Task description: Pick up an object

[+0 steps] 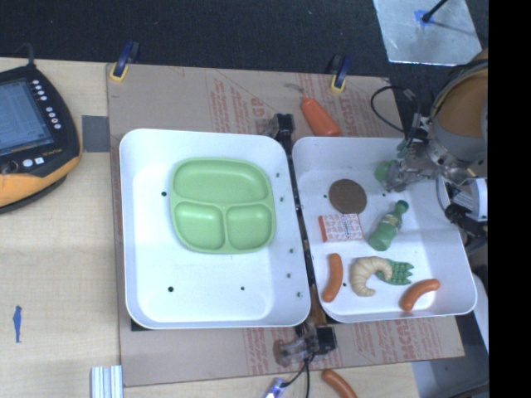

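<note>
The arm comes in from the right side, with its orange band showing at the upper right. The gripper is low, pointing toward the left and slightly down.

Two white bins, four sausages, one green plate

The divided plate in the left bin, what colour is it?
Light green; the plate shows clearly in the camera view.
</note>
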{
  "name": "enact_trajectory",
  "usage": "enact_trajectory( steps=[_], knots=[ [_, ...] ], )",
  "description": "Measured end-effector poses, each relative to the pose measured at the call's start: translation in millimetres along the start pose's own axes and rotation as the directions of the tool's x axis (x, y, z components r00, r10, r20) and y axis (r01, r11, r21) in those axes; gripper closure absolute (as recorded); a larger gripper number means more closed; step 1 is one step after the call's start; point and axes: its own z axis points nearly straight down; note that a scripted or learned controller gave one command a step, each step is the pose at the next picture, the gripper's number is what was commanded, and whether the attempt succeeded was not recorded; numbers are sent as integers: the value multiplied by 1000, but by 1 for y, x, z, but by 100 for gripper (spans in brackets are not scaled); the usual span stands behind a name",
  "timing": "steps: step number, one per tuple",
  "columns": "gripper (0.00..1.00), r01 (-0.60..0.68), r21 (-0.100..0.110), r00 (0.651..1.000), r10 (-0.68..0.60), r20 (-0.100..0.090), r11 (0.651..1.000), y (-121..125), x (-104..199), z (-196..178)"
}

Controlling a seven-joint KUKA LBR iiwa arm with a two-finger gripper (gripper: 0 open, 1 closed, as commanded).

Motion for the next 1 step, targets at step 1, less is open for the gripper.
enact_trajectory(
  steps=[1],
  knots=[
    [0,0,0,1000,0,0,1000,0,0,0]
  ],
)
